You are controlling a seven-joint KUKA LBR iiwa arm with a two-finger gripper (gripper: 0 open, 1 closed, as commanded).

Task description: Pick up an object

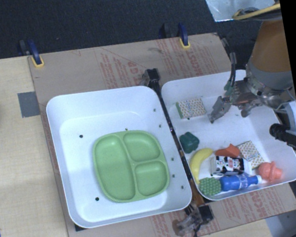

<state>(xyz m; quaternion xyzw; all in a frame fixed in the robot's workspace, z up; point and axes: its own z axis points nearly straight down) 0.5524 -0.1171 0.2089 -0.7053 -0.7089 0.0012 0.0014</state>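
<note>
We see the jaws [230,107] of the grey metal gripper spread apart, with nothing between them, hanging over the far part of the right bin [185,87]. Just beside them, toward the bin's far left corner, lies one flat speckled packet [191,107]. Nearer the left wall sits one dark green rounded lump [189,141].

Along the bin's near edge the other pickable objects crowd together: one curved yellow banana [199,160], one orange piece [231,151], one small black-and-white printed box [228,164], one patterned square packet [250,151], one green dotted pad [209,186], one blue bottle [239,183] lying on its side and touching the box, and one salmon-pink rounded toy [269,171] at the near right corner.

The left bin [66,169], smooth white plastic like the right one, holds one pale green plate [129,165] with rounded corners, divided into three compartments. Both bins rest on a brown cardboard sheet [94,68] clamped to the light wooden surface [12,184].
</note>
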